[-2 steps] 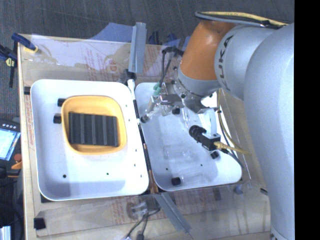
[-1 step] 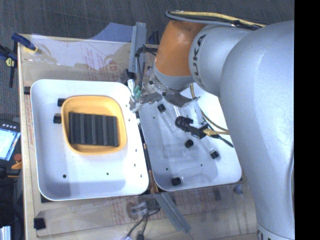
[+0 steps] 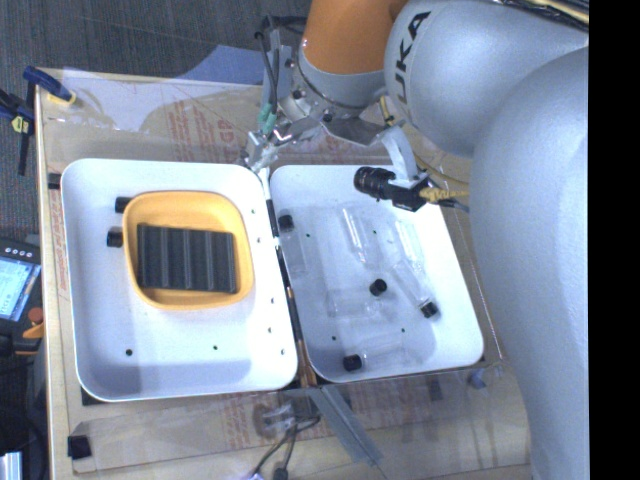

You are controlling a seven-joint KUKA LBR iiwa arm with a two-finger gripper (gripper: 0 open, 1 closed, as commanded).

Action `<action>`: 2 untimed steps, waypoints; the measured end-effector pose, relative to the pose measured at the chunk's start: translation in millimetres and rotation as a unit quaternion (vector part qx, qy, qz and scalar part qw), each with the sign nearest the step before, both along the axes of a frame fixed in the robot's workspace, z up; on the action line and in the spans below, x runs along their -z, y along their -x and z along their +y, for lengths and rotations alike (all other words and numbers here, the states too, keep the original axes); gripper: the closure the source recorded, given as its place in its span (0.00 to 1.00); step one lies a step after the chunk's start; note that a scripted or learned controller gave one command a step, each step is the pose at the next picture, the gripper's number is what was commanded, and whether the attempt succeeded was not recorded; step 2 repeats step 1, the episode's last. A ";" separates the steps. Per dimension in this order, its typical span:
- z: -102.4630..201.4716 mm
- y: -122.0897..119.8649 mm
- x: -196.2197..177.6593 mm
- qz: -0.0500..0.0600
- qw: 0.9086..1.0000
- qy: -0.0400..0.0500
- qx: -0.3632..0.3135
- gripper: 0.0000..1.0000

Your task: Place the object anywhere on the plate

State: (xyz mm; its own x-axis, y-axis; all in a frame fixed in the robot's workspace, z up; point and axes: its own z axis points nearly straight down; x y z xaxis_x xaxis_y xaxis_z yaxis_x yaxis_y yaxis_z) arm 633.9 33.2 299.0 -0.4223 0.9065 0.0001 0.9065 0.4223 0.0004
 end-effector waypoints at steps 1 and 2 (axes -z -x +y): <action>0.3 0.1 0.4 0.000 1.000 0.000 0.000 0.00; 0.3 0.1 0.4 0.000 1.000 0.000 0.000 0.00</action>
